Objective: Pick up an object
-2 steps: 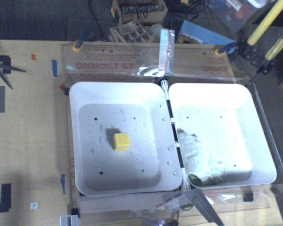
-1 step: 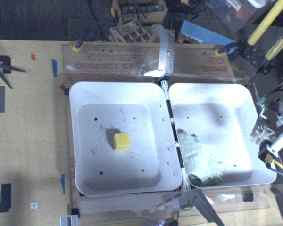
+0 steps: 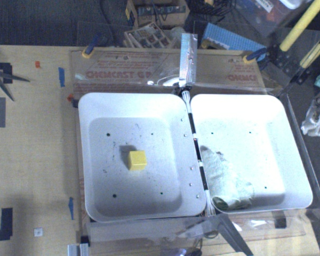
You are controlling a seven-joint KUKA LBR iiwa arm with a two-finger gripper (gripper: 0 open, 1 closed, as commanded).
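Note:
A small yellow block point(image 3: 137, 160) lies near the middle of the left white bin point(image 3: 96, 111). A rolled grey-white cloth point(image 3: 223, 180) lies along the left side of the right white bin point(image 3: 266, 111), running from mid-bin down to its front left corner.
The two bins meet at a central seam point(image 3: 194, 148). Clear plastic sheeting and cardboard point(image 3: 128, 68) stand behind the bins. A yellow pole point(image 3: 304, 17) and cables sit at the back right. Bare bench top point(image 3: 32, 143) stretches to the left.

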